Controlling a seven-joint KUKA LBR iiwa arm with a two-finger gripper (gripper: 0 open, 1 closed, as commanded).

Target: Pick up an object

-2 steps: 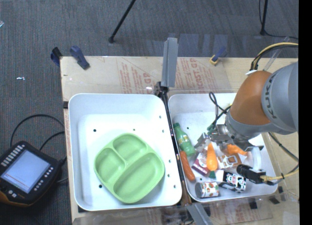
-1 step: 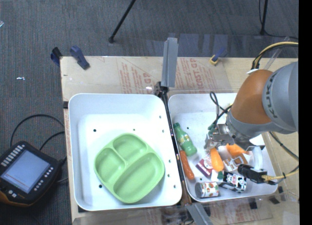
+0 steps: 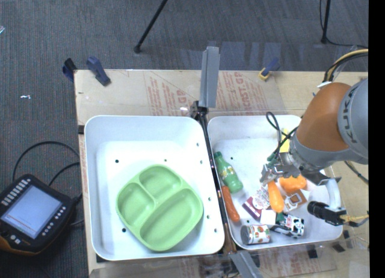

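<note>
Gripper (image 3: 278,173) hangs low over the right bin (image 3: 240,131), at about four o'clock of the frame, just above an orange carrot-like piece (image 3: 275,196). Whether it is spread or closed I cannot tell; the wrist hides that. Judging by the pose, this is the reach-and-descend step, with nothing visibly held. Next, it likely needs to settle squarely over the piece and close across its width. Its long axis runs roughly twelve to six o'clock, leaning slightly toward eleven.

A plate (image 3: 159,207) lies in the left bin (image 3: 96,150); a bottle (image 3: 228,172) and can (image 3: 255,233) lie in the right bin (image 3: 240,127).
</note>
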